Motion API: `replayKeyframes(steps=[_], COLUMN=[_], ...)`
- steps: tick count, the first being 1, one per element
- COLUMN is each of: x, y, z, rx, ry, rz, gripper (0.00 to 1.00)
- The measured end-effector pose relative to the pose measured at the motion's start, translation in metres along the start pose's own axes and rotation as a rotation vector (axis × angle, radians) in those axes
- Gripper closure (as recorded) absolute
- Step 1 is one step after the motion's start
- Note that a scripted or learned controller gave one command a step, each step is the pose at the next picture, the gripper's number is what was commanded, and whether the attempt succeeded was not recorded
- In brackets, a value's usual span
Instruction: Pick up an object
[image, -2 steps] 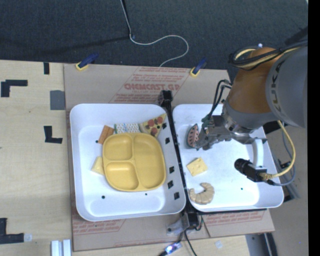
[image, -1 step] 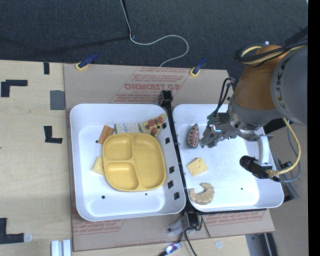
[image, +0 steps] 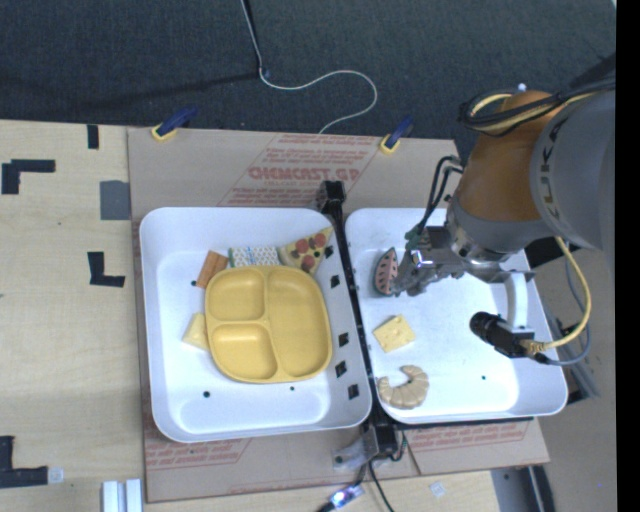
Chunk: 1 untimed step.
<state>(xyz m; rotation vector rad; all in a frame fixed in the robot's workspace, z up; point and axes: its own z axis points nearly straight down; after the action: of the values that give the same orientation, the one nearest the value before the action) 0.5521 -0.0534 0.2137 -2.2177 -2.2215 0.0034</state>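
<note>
Nothing's lifted yet: the gripper sits low beside the watermelon slice at its 9 o'clock; grip state unclear, so the pickup's pending.

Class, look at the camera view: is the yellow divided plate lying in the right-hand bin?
No, the yellow divided plate lies in the left bin, across the divider from the right bin.

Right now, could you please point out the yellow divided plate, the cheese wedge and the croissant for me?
yellow divided plate (image: 268, 324): camera view, on the ridge between its compartments.
cheese wedge (image: 393, 333): camera view, middle of its top face.
croissant (image: 404, 386): camera view, middle of its curved body.
</note>
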Motion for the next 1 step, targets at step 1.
replayKeyframes(steps=[1], x=[-0.0055], y=[-0.0026], z=[-0.0014], rx=[0.000], ry=[0.001], rz=[0.000], gripper=[1.00])
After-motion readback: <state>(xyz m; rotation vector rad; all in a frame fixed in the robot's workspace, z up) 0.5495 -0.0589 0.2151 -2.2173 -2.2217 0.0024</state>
